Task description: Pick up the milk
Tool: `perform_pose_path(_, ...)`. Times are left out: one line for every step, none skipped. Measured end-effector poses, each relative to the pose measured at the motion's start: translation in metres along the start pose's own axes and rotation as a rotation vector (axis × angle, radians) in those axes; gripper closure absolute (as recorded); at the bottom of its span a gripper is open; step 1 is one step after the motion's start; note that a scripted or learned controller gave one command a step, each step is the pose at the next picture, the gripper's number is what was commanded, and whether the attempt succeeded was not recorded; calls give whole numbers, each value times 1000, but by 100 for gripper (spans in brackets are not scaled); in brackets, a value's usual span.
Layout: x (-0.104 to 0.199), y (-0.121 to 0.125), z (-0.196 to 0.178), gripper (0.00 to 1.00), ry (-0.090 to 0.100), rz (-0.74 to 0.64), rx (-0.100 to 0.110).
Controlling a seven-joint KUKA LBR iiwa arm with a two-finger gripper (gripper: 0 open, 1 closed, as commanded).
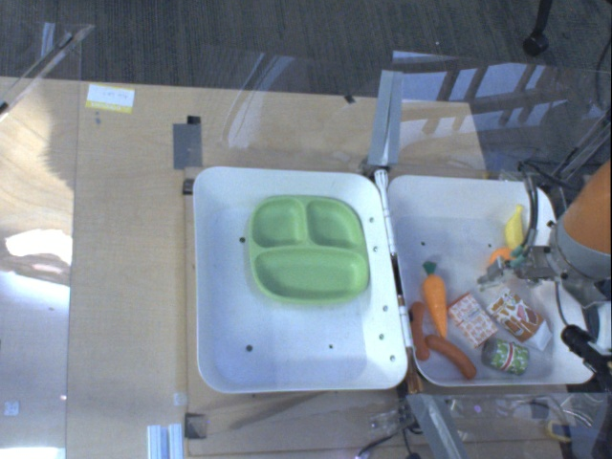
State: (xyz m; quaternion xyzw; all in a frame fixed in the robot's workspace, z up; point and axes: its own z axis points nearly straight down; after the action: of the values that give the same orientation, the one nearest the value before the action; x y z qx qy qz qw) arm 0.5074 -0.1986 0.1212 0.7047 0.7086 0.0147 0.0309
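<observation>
Gripper (504, 273) poised over right bin (449, 199).
Milk (517, 316) lies just below it; finger state cannot be told.

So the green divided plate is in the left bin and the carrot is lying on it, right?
Not quite. The camera view shows the green divided plate in the left bin, but the carrot lies in the right bin, beside the sausages, not on the plate.

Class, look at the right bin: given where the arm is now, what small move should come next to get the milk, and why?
Probably lower the hand a little toward the milk carton. The carton lies untouched just in front of it, between a patterned box and the bin wall.
</observation>
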Motion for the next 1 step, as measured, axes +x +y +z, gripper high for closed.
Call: perform_pose_path(-4, -16, 32, 0, 20, -47, 51)
